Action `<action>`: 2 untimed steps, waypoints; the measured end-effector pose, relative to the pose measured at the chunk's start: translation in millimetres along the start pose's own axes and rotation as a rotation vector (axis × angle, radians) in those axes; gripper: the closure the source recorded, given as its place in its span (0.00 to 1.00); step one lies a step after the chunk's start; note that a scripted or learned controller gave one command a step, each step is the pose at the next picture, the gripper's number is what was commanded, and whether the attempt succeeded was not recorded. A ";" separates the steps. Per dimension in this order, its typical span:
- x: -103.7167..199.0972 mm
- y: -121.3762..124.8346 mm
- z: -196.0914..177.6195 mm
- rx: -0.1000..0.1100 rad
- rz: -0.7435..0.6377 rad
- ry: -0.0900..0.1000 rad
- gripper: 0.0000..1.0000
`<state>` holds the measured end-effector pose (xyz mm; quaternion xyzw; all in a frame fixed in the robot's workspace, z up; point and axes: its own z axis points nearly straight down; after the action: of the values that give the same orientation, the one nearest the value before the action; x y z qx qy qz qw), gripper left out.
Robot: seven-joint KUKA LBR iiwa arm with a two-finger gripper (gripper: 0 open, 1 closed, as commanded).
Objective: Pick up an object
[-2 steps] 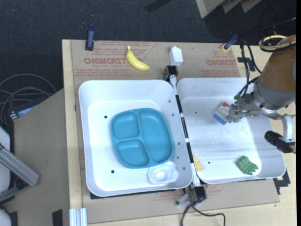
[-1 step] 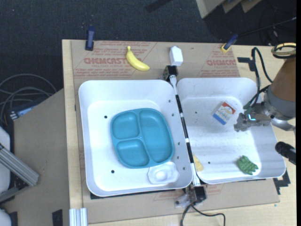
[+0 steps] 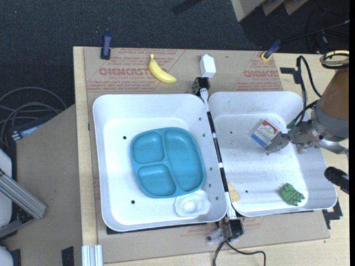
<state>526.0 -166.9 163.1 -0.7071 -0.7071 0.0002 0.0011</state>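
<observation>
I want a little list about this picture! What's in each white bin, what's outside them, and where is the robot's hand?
left bin: blue divided plate; small white object at its near corner
right bin: small box with blue and red print; green object
outside the bins: banana on the cardboard
gripper: over the right bin, beside the small box
</observation>
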 end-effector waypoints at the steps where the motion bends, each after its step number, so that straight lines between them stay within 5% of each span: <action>1: 6.1 78.2 79.7 0.000 -0.001 -0.001 0.00; 2: 5.7 79.6 68.2 -0.006 -0.002 -0.003 1.00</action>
<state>605.4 -161.1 94.8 -0.7064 -0.7078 -0.0008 -0.0019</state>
